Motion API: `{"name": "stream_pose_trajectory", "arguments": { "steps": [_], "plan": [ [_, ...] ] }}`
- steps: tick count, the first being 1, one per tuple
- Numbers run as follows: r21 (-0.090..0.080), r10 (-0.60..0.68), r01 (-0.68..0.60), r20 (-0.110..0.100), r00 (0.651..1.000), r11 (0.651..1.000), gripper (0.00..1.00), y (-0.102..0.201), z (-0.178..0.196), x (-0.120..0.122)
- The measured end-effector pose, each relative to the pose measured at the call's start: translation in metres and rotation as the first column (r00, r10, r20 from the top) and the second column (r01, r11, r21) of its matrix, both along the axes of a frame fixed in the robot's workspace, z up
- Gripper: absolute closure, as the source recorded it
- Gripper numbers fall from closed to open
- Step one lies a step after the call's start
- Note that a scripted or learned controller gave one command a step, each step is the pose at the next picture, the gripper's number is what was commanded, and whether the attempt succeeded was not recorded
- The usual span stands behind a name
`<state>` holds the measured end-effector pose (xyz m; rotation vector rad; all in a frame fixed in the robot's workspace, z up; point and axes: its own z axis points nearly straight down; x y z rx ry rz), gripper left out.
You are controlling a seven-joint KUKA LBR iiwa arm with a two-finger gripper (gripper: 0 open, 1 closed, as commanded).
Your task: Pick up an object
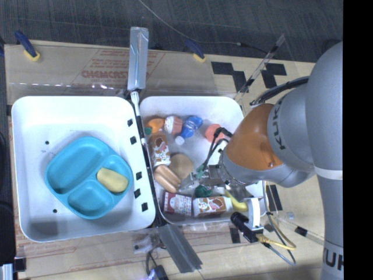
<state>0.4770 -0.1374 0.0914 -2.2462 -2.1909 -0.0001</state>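
Camera view, looking down at a slant: the grey arm [309, 127] with its orange band [253, 142] reaches in from three o'clock and hangs over the right bin [192, 105]. The gripper [205, 182] is low among the clutter near the bin's six o'clock side, and its state cannot be made out from this angle, nor whether it has hold of anything.

At the gripper's nine o'clock lies a hot dog toy [165, 178] beside a tan rounded object [182, 165]. Just below, along the bin's six o'clock wall, lie two sauce bottles [198, 205] on their sides, end to end. Toward twelve o'clock sit a small brown-labelled bottle [159, 147], an orange piece [155, 123], a blue-capped item [191, 124] and another orange piece [212, 132].

The left bin [35, 115] holds a blue divided plate [76, 168], with a yellow lemon-like toy [112, 180] in its three o'clock compartment.
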Motion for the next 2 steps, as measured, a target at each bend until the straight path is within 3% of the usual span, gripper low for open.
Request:
{"name": "stream_pose_trajectory", "arguments": {
  "steps": [1, 2],
  "plan": [
    [-0.002, 0.002, -0.002, 0.002, 1.0, 1.0, 1.0, -0.002, 0.011, 0.001],
    [0.0, -0.14, 0.14, 0.005, 0.99, 0.99, 1.0, 0.069, 0.114, 0.03]
  ]
}}
